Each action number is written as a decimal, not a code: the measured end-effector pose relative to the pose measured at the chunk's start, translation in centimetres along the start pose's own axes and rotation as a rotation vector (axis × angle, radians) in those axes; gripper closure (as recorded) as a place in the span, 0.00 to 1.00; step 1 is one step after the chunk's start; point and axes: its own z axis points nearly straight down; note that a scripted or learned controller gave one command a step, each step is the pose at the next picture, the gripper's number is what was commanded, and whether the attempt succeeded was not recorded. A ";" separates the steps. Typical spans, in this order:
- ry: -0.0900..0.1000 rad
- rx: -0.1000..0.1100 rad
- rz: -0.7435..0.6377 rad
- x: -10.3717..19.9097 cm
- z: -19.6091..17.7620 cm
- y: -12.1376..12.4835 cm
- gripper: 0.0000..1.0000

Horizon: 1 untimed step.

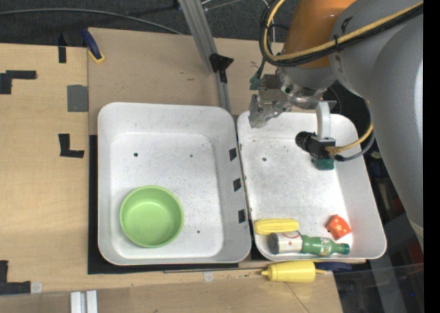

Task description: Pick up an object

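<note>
The arm [371,36] enters from the right and hangs over the far end of the right bin [289,181]. Its gripper [265,113] sits above the bin's far-left corner, close to the rim. Whether the gripper is spread or pressed together cannot be told from this angle; nothing is visible in it.

The left bin [172,160] holds a green bowl [151,217] in its near-left corner, with bare floor elsewhere.

All candidate objects in the right bin lie along its near edge: a green bottle [313,244] lying on its side, a yellow corn cob [276,225] touching it just behind, and a small red piece [337,225] near the right wall. A yellow item [292,272] lies outside the bin on the bench [41,188].

Assessment: no pick has begun. The gripper is well apart from every object and would have to travel the length of the bin. The red piece stands apart from the others and appears the cleanest target, though the right wall limits room on that side. The bottle and corn crowd the near rim, so a descent there risks striking the wall or pushing one against the other. The bin's middle floor is open for the approach.
</note>
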 end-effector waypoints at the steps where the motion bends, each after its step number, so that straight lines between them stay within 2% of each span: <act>1: 0.001 -0.002 -0.002 6.0 -0.9 -0.8 1.00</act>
